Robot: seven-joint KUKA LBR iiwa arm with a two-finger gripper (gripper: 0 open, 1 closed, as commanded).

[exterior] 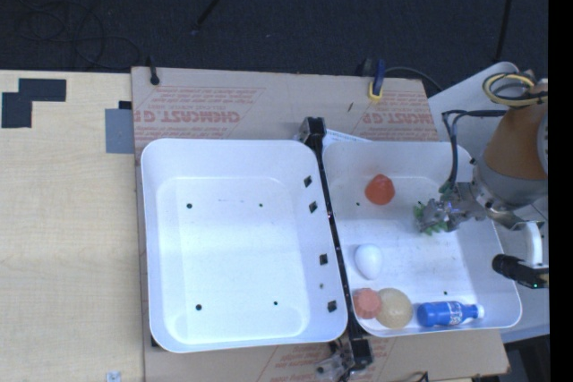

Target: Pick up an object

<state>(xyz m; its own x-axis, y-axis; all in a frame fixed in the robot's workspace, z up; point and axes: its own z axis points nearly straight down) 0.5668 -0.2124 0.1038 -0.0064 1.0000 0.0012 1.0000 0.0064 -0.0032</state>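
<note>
The arm (517, 152) reaches in from the right, and its claw (436, 215) hangs low over the right bin (488, 268), near that bin's right wall. Something small and green (430, 221) sits at the claw's tip, but whether the claw is open, closed or gripping cannot be told.

A red ball (380, 190) lies left of the claw, toward the far side of the bin. A white egg (368, 260) rests nearer, close to the divider. Along the near wall lie an orange ball (366, 302), a tan ball (394, 308) touching it, and a blue bottle (448, 314) on its side to their right. The left bin (161, 192) sits beside it on the table (63, 219).
</note>
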